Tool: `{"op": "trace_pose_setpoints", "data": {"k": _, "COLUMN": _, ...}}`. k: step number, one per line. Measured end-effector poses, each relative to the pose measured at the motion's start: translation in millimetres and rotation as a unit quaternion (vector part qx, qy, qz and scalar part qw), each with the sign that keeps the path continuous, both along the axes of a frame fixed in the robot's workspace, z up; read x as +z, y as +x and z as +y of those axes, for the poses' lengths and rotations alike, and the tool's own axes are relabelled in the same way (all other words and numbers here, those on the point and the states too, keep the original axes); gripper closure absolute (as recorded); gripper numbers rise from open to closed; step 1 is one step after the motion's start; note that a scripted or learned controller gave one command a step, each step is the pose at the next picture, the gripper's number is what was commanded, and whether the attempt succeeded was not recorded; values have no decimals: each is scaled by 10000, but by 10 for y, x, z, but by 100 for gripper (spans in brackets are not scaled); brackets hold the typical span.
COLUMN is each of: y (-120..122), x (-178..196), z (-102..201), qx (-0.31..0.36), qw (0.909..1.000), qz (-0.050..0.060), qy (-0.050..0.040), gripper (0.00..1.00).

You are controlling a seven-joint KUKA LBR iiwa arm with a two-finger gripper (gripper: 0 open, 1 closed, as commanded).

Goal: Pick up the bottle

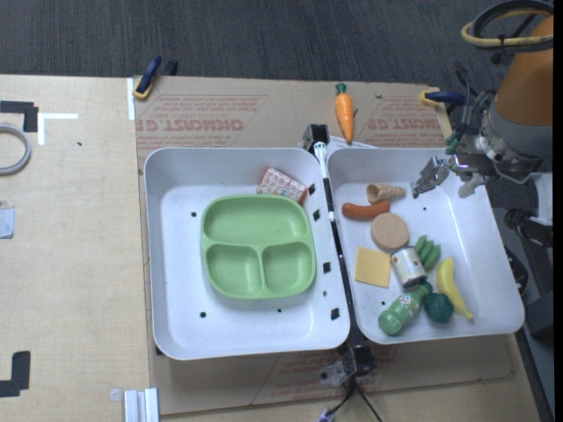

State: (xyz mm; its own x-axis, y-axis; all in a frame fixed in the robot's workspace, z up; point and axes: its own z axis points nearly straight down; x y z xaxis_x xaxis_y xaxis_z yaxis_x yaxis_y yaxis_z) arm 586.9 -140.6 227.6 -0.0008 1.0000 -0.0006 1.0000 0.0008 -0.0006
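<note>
The green bottle (398,314) lies on its side near the front edge of the right bin (497,236), between a yellow cheese slice and a dark green round toy. My gripper (448,181) hangs over the back right part of that bin, well behind the bottle. Its two fingers stand open and there is nothing between them.
Around the bottle in the right bin are a small can (406,266), a banana (454,287), a cheese slice (373,267), a round cookie (390,232) and a sausage (365,208). The left bin (167,236) bears a green divided plate (259,245). A toy carrot (343,111) lies behind the bins.
</note>
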Motion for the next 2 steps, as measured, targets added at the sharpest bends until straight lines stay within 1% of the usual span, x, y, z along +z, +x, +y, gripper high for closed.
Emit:
{"op": "trace_pose_setpoints", "data": {"k": 1, "y": 4, "x": 96, "z": -4, "qx": 6, "qw": 10000, "qz": -3, "qy": -5, "gripper": 100}}
{"op": "trace_pose_setpoints", "data": {"k": 2, "y": -312, "x": 165, "z": -630, "qx": -409, "qw": 9992, "qz": 0, "qy": -3, "gripper": 100}}
